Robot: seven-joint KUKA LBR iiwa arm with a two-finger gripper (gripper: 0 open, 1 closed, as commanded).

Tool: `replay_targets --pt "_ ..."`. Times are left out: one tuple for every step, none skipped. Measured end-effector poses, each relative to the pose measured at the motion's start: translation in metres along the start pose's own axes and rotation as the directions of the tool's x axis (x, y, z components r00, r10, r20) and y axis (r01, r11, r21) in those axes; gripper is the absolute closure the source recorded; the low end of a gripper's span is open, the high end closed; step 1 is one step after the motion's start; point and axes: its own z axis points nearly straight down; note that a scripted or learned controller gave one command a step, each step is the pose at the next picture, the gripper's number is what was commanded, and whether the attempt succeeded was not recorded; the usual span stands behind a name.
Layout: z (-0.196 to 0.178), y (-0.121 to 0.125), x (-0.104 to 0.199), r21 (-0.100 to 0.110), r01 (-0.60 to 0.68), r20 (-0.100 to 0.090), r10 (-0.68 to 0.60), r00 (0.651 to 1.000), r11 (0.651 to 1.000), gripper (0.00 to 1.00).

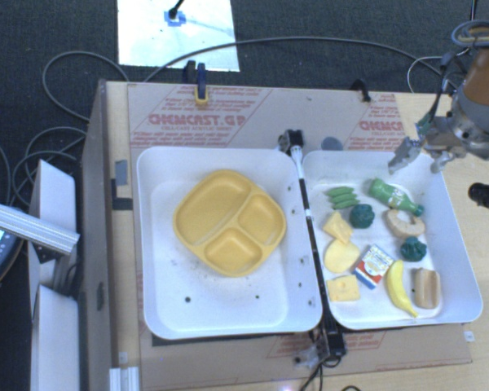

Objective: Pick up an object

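The claw [419, 155] hangs over the far right corner of the right bin [464, 283], its two fingers spread wide with nothing between them. Just below it in that bin lie a green bottle [394, 195], green pea pods [341, 195] and a dark green broccoli piece [361, 215]. Nearer the front sit yellow cheese wedges [340, 243], a small red and white carton [376, 265], a banana [399, 287] and a bread roll [425, 287]. The left bin [167, 300] holds a yellow compartment tray [228, 221], lying flat in its middle. Both bins rest side by side on the counter [228, 116]
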Motion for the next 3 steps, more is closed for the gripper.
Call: replay_targets --pt "0.081 0.009 -0.01 0.001 -0.002 0.0 0.002 1.0 1.0 0.0" --pt "0.14 0.019 0.001 0.0 0.001 0.0 -0.001 1.0 1.0 0.0" --pt "0.128 0.02 0.001 -0.005 0.004 0.002 -0.004 1.0 1.0 1.0"
